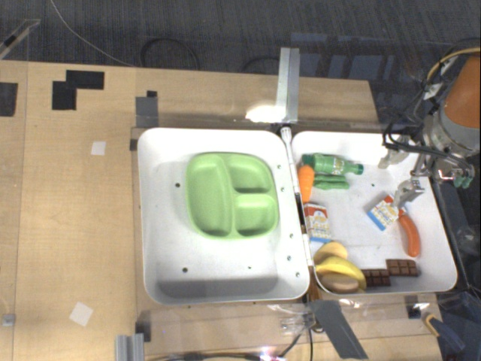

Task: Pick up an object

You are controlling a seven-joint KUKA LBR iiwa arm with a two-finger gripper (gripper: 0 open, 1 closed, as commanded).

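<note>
From the camera above, the right bin (443, 277) holds all the loose things. The pincer (408, 192) hangs over its right part, just beside a small blue-and-white packet (383, 214) and an orange sausage-like piece (411, 235); whether it is apart or together I cannot tell.

The packet looks light, flat and thin, likely to slip or fold, so its short edges seem the better hold. The sausage piece looks rounded and stiff, best taken across its middle.

At the far left of that bin lie a green bottle (331, 165) and a carrot (305, 182); nearer are a banana (336, 256) and chocolate bar (400, 268). The left bin (158, 277) carries a green tray (229, 194).
</note>
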